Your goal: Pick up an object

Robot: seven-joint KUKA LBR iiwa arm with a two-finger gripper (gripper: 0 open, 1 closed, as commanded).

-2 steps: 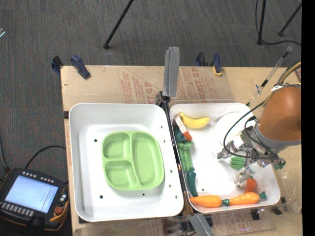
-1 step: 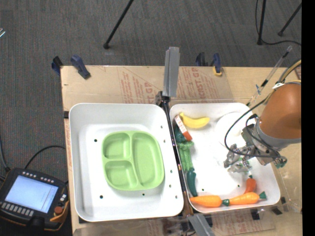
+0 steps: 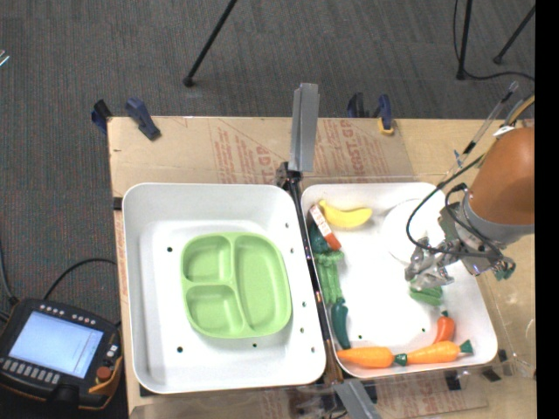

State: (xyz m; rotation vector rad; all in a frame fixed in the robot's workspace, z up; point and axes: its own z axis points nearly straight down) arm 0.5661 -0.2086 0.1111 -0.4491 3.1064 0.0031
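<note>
Gripper (image 3: 430, 273) low near right bin's (image 3: 384, 186) right edge, over green item (image 3: 427, 293); finger state indiscernible. Grasp step; next: confirm hold, lift.

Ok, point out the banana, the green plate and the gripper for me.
banana (image 3: 347, 216): camera view, middle of the fruit.
green plate (image 3: 260, 282): camera view, floor of its large compartment.
gripper (image 3: 431, 273): camera view, between the fingertips.
</note>
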